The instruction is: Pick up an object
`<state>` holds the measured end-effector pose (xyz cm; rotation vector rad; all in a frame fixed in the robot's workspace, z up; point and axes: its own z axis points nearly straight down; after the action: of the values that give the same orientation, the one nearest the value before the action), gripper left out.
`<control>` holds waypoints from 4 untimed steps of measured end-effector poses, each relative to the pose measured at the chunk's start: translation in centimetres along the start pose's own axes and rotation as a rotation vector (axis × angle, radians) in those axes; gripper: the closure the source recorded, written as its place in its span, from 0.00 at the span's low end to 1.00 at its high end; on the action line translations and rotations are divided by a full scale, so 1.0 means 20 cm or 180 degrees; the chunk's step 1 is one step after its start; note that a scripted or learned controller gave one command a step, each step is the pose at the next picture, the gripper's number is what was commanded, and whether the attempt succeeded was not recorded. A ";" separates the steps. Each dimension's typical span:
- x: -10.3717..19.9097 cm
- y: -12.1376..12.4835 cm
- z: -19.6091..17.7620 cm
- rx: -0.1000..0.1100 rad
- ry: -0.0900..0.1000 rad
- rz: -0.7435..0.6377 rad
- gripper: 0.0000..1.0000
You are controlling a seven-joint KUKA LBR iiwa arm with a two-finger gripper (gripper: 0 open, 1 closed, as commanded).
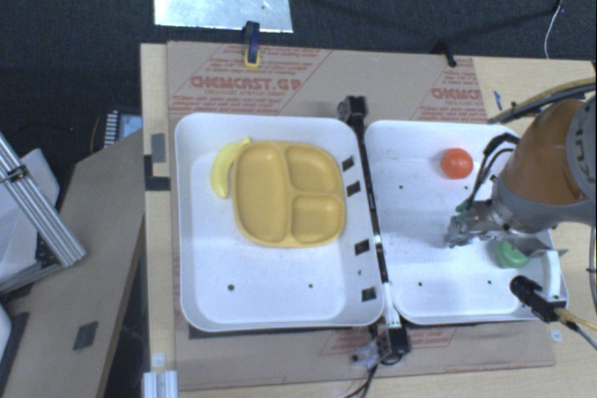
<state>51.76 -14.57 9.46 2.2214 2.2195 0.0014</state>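
The tool [464, 231] is lowered in the right bin [410, 200] beside a green object [511, 253]; its opening cannot be told, so a grasp must be confirmed before lifting.

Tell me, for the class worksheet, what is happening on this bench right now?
A grey robot arm reaches in from the right over the right bin, its gripper low near the bin floor. A green object lies just beside it and an orange ball sits farther back. The left bin holds a yellow divided tray with a banana at its edge. Nothing looks lifted yet.
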 end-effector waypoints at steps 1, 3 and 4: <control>0.02 0.04 -0.30 -0.0016 -0.0004 -0.0018 1.00; 0.02 0.06 -0.83 -0.0015 -0.0004 -0.0021 1.00; 0.25 0.17 -0.85 -0.0009 0.0004 -0.0033 1.00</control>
<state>55.10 -9.48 26.54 2.2088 2.2303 0.0061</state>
